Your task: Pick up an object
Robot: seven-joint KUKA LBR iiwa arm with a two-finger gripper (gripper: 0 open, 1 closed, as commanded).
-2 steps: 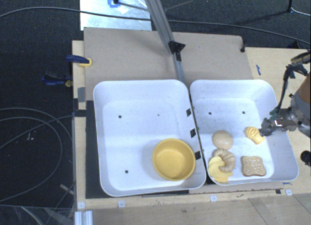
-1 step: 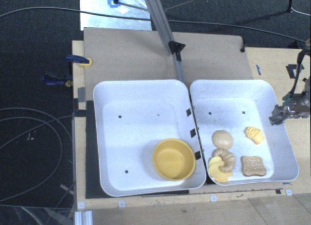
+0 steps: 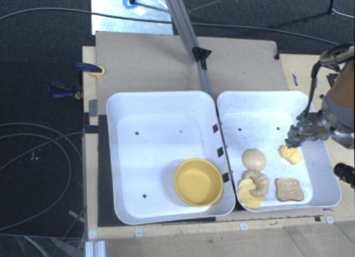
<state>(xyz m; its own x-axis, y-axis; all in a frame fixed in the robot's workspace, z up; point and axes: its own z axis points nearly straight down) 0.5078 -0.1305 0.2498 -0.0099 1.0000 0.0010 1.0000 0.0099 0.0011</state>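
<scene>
In the right bin lie a small yellow corn-like piece, a beige egg-shaped roll, a curled croissant on a yellow slice, and a slice of toast. My gripper reaches in from the right and hangs right over the top edge of the yellow corn piece, at or just above it. I cannot make out whether anything sits between its tips. A yellow bowl stands in the left bin, near its front right corner.
A grey pole slants down from the top to the seam between the bins. Black clips mark the shared wall. Blue and yellow clamps grip the bench's left edge. Cables lie on the dark floor at the left.
</scene>
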